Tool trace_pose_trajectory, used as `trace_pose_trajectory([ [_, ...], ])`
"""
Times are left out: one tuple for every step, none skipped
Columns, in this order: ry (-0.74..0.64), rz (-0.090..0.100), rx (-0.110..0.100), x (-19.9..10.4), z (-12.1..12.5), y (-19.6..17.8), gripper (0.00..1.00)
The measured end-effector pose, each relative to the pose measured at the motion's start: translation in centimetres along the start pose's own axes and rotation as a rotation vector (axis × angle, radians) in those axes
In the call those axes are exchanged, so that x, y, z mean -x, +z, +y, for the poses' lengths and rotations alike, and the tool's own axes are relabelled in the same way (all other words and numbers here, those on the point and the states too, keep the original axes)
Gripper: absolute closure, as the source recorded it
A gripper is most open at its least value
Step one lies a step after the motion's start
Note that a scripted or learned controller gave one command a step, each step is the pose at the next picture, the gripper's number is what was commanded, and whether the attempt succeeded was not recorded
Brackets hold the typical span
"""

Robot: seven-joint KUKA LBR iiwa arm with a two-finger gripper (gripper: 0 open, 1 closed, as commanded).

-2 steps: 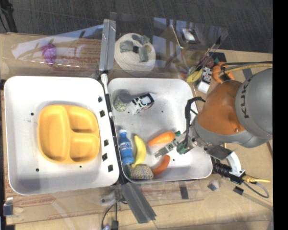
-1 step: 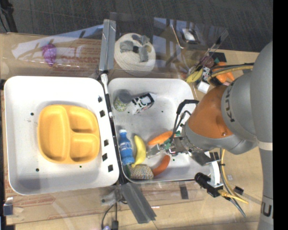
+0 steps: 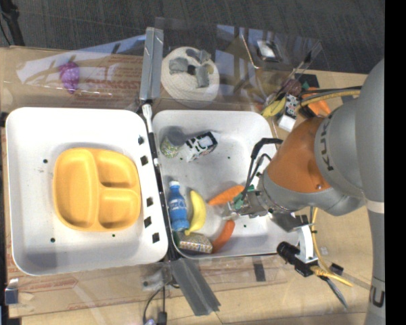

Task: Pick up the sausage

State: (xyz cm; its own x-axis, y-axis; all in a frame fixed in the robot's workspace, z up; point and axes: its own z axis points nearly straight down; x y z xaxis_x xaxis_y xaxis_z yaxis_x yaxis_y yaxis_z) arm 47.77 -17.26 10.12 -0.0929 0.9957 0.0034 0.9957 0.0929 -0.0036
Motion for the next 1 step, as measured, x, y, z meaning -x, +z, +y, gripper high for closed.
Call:
trace_pose_trajectory([
  [0.155,-0.003,0.002,-2.15,9.97,-17.25,1.0],
])
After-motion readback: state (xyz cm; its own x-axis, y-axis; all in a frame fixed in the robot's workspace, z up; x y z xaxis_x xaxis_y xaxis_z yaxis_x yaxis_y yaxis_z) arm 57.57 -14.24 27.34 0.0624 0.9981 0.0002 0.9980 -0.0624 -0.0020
